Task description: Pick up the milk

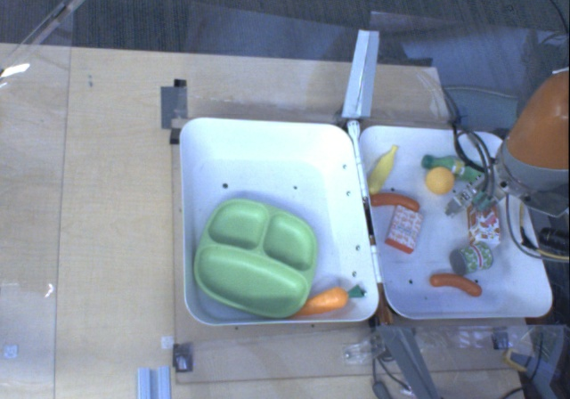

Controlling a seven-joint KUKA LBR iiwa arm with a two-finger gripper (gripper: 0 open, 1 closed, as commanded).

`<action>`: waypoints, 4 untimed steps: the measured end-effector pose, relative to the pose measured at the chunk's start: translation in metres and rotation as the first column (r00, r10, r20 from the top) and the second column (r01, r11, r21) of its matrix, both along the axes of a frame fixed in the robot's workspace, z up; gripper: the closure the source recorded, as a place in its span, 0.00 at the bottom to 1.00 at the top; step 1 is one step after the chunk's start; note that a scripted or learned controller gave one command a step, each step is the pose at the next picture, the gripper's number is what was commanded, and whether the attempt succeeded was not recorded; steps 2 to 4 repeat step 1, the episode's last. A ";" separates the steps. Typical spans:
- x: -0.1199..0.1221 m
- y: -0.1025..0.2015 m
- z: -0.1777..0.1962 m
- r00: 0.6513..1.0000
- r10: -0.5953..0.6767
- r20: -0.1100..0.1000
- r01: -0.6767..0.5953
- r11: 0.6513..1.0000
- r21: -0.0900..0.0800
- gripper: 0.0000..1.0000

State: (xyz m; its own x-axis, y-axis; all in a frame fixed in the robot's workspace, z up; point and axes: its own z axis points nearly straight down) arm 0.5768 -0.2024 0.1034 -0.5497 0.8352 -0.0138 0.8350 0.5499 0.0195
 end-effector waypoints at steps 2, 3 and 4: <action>0.005 0.041 0.100 1.000 -0.024 -0.012 0.024 1.000 -0.001 1.00; 0.005 0.041 0.100 1.000 -0.024 -0.012 0.024 1.000 -0.001 1.00; 0.005 0.041 0.100 1.000 -0.024 -0.012 0.024 1.000 -0.001 1.00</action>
